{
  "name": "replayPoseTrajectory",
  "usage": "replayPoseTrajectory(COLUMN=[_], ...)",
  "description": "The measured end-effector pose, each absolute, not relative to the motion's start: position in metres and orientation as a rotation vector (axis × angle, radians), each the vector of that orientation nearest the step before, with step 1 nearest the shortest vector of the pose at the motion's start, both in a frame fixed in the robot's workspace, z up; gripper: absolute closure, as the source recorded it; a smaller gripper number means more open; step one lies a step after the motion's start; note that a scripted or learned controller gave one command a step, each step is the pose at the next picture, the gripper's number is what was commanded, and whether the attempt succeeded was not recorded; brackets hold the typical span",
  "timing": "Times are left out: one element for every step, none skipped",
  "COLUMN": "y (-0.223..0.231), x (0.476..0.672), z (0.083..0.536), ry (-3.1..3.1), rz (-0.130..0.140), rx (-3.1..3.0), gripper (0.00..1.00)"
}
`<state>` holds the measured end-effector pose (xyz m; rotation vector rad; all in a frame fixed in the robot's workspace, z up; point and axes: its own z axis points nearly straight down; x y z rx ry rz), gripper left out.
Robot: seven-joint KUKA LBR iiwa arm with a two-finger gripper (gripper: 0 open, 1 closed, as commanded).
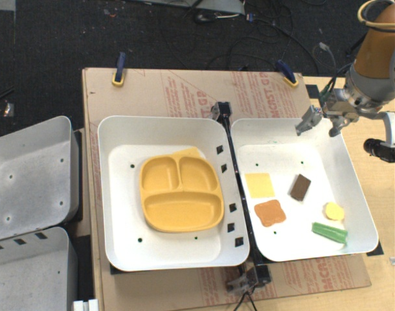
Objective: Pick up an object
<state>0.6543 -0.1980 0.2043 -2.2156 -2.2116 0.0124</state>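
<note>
Bench-top right bin leaves open floor below the spread, empty hand.

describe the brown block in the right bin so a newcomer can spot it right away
Start at the right bin, the one without the yellow tray. Five small items sit in its near half; the brown block is farthest back, right of the yellow square. It is the only dark, chocolate-coloured piece.
</note>
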Motion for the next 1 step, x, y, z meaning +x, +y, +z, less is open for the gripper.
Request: replayPoseTrajectory(y=[-0.1972], x=[0.6572], z=[0.2144], ry=[-2.224], rz=[0.000], rx=[-2.221], gripper=[0.00])
